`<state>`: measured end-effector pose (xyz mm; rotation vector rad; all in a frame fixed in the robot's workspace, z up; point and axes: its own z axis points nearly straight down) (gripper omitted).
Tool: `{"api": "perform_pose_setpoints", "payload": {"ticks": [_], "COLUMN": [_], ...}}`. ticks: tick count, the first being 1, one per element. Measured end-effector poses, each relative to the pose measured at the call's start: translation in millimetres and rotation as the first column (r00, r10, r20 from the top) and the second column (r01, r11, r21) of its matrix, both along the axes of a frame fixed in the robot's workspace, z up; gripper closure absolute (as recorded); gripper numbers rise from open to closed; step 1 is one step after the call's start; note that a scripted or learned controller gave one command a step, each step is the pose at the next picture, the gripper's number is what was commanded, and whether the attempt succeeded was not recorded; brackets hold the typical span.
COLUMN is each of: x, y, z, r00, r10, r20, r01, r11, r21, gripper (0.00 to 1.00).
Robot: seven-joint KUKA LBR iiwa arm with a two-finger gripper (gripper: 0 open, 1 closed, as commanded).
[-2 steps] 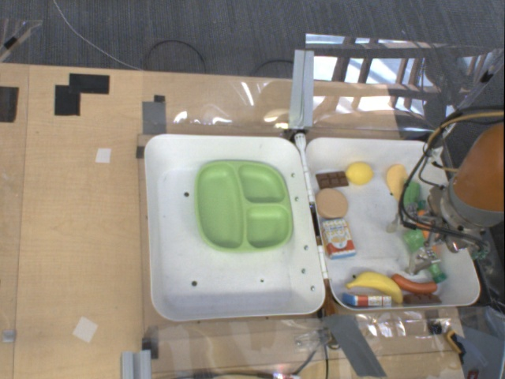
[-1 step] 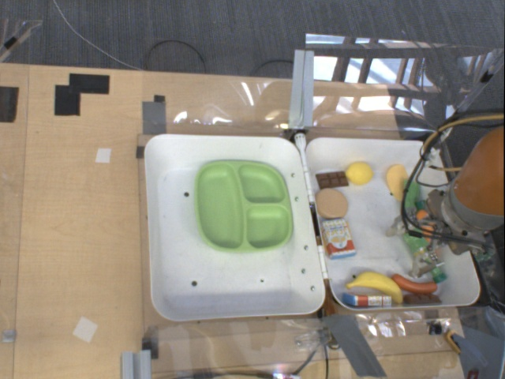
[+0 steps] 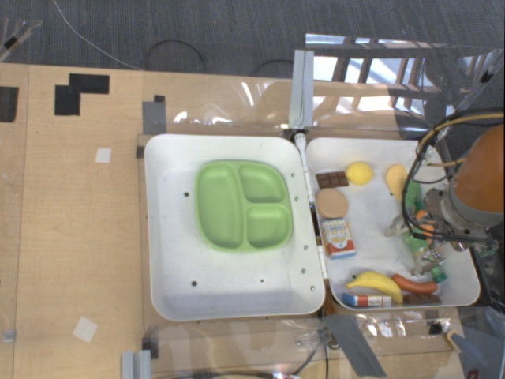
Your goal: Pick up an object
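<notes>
Since all the toy food [image 3: 373,282] is piled in the right bin [image 3: 470,294], the gripper [image 3: 428,253] is parked low there, though its open-or-closed state can't really be told.

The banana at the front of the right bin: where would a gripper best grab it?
Probably at the middle of the banana, coming straight down, fingers closing across its narrow width. It lies flat and curved, with a red sausage close on its right and a tube in front, so the ends are crowded.
</notes>
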<state>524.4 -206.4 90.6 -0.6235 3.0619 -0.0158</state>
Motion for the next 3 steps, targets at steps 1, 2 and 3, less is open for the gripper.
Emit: {"api": "perform_pose_setpoints", "payload": {"ticks": [1,2,3], "x": [6,5,-17], "y": [2,2,2], "z": [14,14,0], "r00": [1.000,1.000,1.000], "r10": [0.004,0.004,-0.005], "r20": [0.017,0.016,0.003], "r01": [-0.004,-0.004,0.005], "r11": [1.000,1.000,1.000], "r21": [-0.001,-0.001,0.004], "gripper": [1.00,0.00,0.00]}}
